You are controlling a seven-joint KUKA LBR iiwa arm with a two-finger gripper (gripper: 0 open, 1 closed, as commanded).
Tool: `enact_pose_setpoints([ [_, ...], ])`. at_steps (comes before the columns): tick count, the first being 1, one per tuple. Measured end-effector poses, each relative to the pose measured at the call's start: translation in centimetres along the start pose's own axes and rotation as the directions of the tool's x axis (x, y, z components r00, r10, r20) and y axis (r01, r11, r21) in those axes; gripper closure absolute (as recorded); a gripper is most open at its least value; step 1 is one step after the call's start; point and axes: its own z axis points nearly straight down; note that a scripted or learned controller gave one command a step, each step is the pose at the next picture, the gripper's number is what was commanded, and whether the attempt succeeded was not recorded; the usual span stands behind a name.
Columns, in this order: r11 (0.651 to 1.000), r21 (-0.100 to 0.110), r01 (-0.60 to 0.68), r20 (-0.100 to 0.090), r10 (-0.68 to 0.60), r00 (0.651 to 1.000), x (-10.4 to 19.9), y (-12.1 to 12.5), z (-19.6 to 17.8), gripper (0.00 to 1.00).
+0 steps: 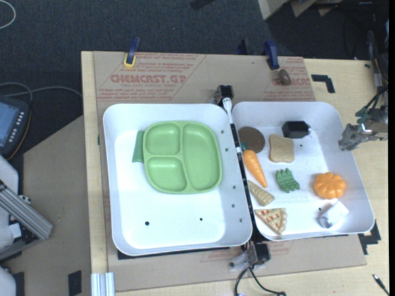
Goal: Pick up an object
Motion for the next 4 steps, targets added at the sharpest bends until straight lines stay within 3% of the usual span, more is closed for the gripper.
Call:
enact_pose_setpoints([
  [2, 1.0, 0.006, 0.004, -0.005, -0.004, 1.0, 11.8, -0.8, -0.1, 1.0],
  [4, 1.0, 0.008, 0.005, -0.005, -0.005, 1.0, 22.0, -3.5, 1.1, 1.0],
])
